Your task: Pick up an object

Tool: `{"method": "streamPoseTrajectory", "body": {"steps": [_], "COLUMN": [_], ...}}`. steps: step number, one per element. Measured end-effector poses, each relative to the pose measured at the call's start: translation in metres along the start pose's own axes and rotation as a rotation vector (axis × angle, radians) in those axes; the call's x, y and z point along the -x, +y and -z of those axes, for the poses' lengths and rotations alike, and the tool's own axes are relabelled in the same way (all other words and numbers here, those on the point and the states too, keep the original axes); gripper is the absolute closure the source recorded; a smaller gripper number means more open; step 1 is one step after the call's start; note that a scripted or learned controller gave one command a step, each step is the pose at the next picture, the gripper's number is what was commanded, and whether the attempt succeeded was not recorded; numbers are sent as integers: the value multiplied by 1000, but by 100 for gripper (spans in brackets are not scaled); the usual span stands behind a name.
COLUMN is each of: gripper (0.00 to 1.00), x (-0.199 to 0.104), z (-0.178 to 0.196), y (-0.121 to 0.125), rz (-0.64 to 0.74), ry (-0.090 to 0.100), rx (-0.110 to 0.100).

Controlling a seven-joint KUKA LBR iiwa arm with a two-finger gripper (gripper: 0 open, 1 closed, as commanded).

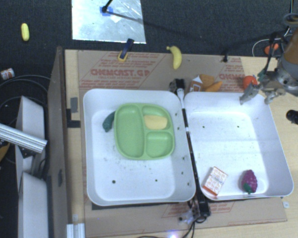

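Note:
My gripper (257, 96) hangs over the far right corner of the right bin (228, 123), its two fingers spread apart and nothing between them. Near that bin's front edge lie a small orange-and-white box (214, 180) and a purple grape-like fruit (248, 181), both well away from the gripper. In the left bin (97, 133) a green divided plate (143, 131) carries a yellow piece (155, 121). A dark green object (108, 121) lies just left of the plate.
Behind the bins on the cardboard lie a yellow banana (176, 57), an orange item (210, 85), a red-orange item (249, 81) and a clamp (125, 50). A shiny sheet (108, 14) lies on the floor beyond. Cables and metal rails sit at left.

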State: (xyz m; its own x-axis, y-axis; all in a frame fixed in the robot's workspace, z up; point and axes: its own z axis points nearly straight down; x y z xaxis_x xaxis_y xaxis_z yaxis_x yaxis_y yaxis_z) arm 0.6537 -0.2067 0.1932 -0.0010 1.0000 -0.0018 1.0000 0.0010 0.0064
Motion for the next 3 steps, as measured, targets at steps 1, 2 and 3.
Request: {"method": "streamPoseTrajectory", "body": {"steps": [1, 2, 3], "gripper": [0, 0, 0], "x": [0, 0, 0], "z": [-21, -2, -13], "y": [-33, -38, -92], "rz": [-1, -1, -2], "ry": [2, 0, 2], "rx": [-8, -2, -9]}}
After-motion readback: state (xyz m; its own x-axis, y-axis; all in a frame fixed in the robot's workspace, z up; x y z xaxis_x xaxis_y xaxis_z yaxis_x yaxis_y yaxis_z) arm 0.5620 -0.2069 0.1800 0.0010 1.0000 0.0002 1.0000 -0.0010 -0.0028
